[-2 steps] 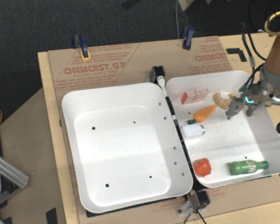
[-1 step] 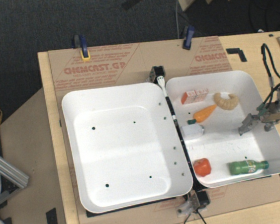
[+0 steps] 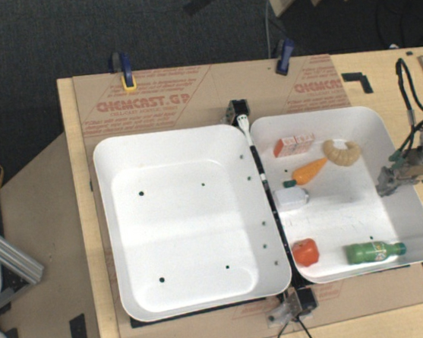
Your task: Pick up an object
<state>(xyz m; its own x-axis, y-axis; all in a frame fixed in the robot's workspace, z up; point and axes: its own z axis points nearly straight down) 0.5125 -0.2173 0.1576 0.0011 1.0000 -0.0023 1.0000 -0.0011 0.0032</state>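
Observation:
The right bin (image 3: pixel 400 206) holds several objects. A small red and white box (image 3: pixel 294 145) lies at its far side, with a beige ring-shaped pastry (image 3: pixel 342 152) to its right. An orange carrot (image 3: pixel 309 171) lies below them, and a small white block (image 3: pixel 292 198) sits beside the divider. Near the front are a red tomato (image 3: pixel 306 252) and a green bottle (image 3: pixel 375 251) on its side. My gripper (image 3: pixel 387 182) hangs over the bin's right rim, right of the carrot and apart from every object.
The left bin (image 3: pixel 118 214) is a plain white tray with small dark holes. Both bins rest on a cardboard sheet (image 3: pixel 187 91) held by blue clamps (image 3: pixel 124 66) at the back. Cables (image 3: pixel 408 87) hang at the right edge.

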